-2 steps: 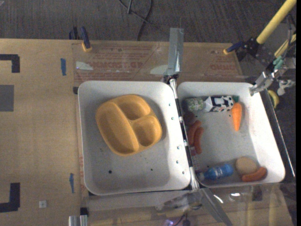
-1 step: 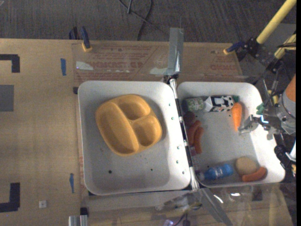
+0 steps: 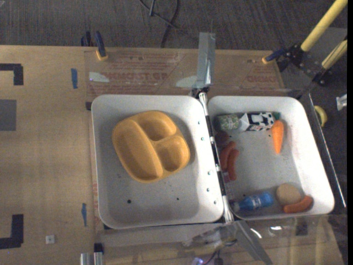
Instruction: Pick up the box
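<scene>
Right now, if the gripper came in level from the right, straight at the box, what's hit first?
If low, the right bin's wall; above the rim, likely the carrot, whose upper end lies beside the box. Height is unclear here.

Table [image 3: 44,164]: matt, wood-like board, light brown. Bins [image 3: 105,148]: smooth white plastic, slight sheen. Divided plate [image 3: 150,145]: smooth yellow plastic, semi-gloss. Box [image 3: 247,121]: printed card, black-and-white and green, lightly glossy. Carrot [image 3: 278,136] and sausages [image 3: 229,160]: smooth moulded plastic. Bottle [image 3: 255,201]: glossy blue plastic. Strip between bins [image 3: 205,59]: dull grey metal. Floor [image 3: 66,10]: dark, rough carpet.
</scene>
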`<action>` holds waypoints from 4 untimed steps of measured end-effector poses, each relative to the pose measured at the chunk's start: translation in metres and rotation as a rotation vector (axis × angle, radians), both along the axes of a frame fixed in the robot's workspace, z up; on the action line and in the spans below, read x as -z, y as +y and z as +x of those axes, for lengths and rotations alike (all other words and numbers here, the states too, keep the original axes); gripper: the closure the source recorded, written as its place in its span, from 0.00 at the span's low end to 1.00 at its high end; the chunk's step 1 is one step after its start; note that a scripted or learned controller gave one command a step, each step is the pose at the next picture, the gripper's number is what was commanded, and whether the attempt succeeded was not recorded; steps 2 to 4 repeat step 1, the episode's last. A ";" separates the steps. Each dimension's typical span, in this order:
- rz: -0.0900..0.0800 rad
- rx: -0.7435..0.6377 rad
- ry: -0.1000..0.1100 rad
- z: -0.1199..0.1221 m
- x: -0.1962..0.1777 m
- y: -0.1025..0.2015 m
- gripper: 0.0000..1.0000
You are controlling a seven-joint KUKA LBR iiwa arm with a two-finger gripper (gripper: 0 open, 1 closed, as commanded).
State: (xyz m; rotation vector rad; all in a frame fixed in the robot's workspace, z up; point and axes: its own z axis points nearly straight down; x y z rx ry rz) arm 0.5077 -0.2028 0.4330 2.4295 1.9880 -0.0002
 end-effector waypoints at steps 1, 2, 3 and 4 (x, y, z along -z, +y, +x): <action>0.002 -0.001 0.003 0.000 0.009 0.022 0.00; 0.002 -0.001 0.003 0.000 0.009 0.022 0.00; 0.002 -0.001 0.003 0.000 0.009 0.022 0.00; 0.002 -0.001 0.003 0.000 0.009 0.022 0.00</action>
